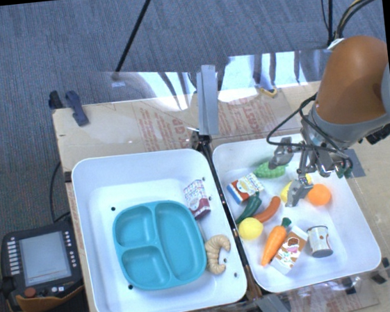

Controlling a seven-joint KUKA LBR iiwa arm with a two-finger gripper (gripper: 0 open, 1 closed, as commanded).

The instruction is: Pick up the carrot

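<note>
The carrot [273, 243] lies in the right bin [363, 251], slanting from a green top near the bin's middle down to a blunt orange tip toward the front. A yellow lemon [251, 228] sits just beside its tip on the left, and a small printed carton [288, 251] touches its right side. A short metal can [319, 240] stands a little further right. Behind the carrot lie a reddish sausage [267, 209], a dark green cucumber [247, 208], a red and white carton [244, 187] and a bumpy green vegetable [271, 170]. A round orange [319, 195] rests near the gripper [297, 193], which hangs over the bin behind the carrot and apart from it; whether its fingers are spread or pressed together cannot be told. In the left bin [91, 198] a smooth turquoise divided plate [159, 245] lies flat, with a curved tan croissant [218, 252] at its right edge and a small patterned box [196, 197] behind.
</note>
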